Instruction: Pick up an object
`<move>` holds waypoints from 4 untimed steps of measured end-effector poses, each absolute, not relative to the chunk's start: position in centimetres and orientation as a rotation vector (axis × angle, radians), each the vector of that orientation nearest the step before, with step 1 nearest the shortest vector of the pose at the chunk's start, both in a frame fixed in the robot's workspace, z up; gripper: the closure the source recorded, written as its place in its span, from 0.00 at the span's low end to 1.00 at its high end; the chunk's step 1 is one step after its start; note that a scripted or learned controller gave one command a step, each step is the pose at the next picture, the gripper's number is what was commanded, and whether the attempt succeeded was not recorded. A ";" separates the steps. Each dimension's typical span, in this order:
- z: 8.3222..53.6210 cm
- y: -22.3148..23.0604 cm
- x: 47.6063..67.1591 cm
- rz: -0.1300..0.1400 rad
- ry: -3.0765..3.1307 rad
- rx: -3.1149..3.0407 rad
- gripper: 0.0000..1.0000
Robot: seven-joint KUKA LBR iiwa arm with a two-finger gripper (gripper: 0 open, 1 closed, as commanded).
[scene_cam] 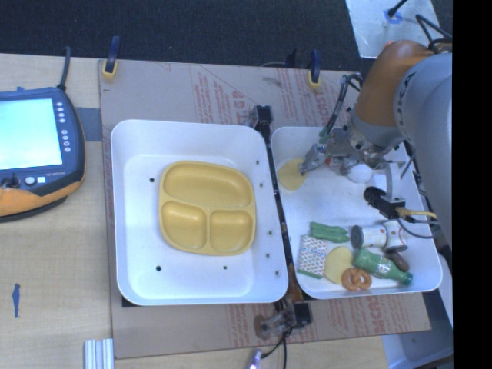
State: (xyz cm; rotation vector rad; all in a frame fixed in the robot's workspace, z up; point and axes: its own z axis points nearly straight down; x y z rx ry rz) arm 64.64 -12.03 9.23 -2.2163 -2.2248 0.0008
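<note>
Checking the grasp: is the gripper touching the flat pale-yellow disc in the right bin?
Cannot tell. In the camera view the gripper overlaps the flat pale-yellow disc's edge.

We see the candidate objects in the right bin [430, 279]. A pale yellow disc [290, 175] lies flat near the bin's upper-left wall. Along the lower edge we find a green pickle-shaped piece [329, 231], a patterned green-and-white packet [311, 256], a second pale yellow disc [337, 264], a brown pretzel [356, 280] and a green bottle [380, 267] lying on its side, clustered closely together.
</note>
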 end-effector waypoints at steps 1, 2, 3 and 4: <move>9.1 -11.0 52.4 0.006 -2.225 -2.213 0.00; 10.2 -11.0 52.4 0.008 -2.231 -2.207 1.00; 11.2 -11.1 52.5 0.012 -2.236 -2.202 1.00; 19.2 -2.5 48.4 0.003 -2.230 -2.210 1.00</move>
